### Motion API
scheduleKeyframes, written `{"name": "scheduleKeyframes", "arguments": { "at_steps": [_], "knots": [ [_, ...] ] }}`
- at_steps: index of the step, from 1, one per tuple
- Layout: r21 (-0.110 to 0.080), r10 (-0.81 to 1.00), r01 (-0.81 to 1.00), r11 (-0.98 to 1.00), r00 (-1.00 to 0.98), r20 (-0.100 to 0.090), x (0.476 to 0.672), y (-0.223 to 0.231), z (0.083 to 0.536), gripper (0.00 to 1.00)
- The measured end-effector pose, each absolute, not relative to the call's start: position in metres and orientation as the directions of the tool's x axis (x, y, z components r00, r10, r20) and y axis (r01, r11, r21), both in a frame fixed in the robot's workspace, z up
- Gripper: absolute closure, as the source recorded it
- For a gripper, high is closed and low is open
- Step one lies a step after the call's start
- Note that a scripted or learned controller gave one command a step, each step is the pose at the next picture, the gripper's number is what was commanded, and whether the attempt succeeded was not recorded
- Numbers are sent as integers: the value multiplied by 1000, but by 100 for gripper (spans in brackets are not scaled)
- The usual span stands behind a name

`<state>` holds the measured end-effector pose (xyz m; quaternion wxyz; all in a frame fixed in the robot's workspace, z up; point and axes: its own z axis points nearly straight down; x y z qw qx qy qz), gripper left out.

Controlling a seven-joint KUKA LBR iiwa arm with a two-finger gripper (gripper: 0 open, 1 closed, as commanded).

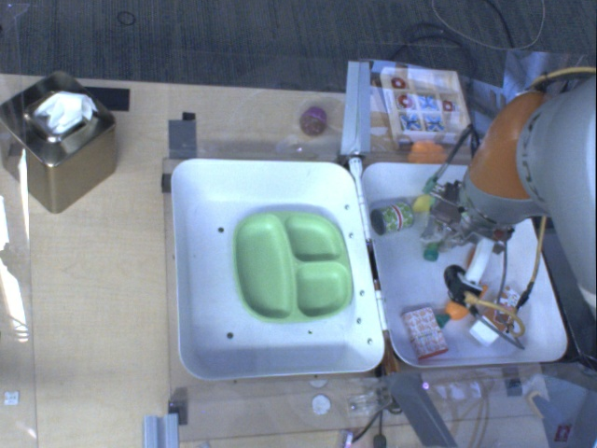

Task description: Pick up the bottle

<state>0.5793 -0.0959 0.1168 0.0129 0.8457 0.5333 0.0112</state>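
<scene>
Nearest the camera: a small red-patterned packet [424, 331] at the front of the right bin [550, 348]. The bottle [394, 217] lies on its side at that bin's back left, near the divider, not picked up. The gripper [446, 234] hangs just right of the bottle, probably lining up a grasp; opening: cannot tell. Left of the bottle, a green divided tray [293, 265] sits in the left bin [201, 343].

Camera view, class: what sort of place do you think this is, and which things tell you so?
Probably a robotics lab test bench. A grey and orange robot arm reaches over two white bins, loose cables trail behind, and a green divided tray lies in one bin.
</scene>
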Motion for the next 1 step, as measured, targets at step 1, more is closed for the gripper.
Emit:
{"name": "scheduleKeyframes", "arguments": {
  "at_steps": [1],
  "knots": [
    [8,994,994,-113,113,0,586,-92,283,100]
  ]
}}
